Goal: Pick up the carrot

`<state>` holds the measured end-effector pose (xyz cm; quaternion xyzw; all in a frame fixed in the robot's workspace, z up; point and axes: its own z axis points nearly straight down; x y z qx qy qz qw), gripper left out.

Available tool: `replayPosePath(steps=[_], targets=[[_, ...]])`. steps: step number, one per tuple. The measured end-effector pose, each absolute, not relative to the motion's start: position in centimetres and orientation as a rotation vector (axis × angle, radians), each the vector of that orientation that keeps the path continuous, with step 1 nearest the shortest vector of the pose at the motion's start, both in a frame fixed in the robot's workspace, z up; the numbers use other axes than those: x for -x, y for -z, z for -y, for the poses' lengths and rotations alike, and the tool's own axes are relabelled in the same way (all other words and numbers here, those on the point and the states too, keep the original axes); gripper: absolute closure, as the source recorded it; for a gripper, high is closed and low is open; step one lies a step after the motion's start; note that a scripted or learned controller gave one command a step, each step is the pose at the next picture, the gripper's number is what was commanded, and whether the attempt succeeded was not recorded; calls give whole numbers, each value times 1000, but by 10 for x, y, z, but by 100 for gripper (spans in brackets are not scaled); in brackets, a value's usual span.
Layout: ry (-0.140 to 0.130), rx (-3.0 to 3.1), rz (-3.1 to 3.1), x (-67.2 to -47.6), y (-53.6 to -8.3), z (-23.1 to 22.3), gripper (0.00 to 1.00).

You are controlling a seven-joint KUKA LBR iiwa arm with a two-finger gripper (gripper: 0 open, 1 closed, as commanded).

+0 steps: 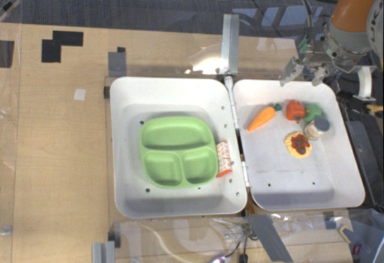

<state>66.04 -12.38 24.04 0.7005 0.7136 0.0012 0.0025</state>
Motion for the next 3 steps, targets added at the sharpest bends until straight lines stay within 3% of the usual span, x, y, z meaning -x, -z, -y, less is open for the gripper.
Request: replayPosePath(steps=[1, 2, 3], targets=[[-3, -2024, -2399, -652, -141, 96, 0], [-7, -2025, -2391, -670, -214, 163, 0], [-3, -2092, -2341, -637, -134, 99, 0]])
